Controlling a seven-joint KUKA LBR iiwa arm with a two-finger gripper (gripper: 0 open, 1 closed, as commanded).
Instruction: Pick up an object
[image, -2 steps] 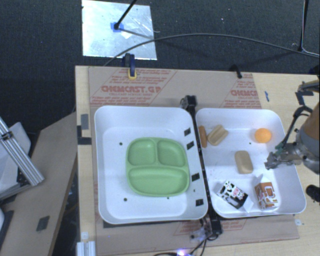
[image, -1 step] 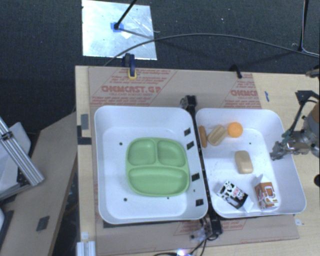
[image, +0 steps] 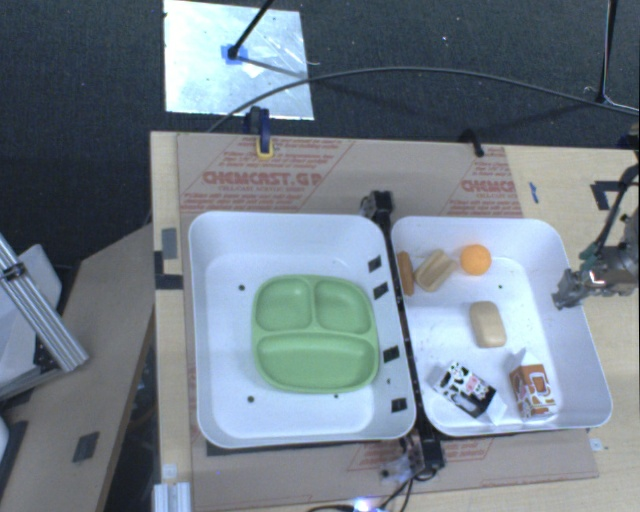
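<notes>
Right of the right bin (image: 560, 240), the gripper (image: 575, 288) hangs at its rim, fingers' state unclear. Soap (image: 488, 324) lies mid-bin, long axis near-far, bare floor around it.

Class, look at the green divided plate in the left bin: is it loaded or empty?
Empty. The green plate in the left bin shows bare green in all three compartments; nothing rests on it.

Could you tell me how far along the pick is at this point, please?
Nothing looks picked yet: the orange ball, beige block, cow-print carton and orange carton all lie in the right bin. The gripper sits at that bin's right edge. Descent, grasp and lift remain.
</notes>
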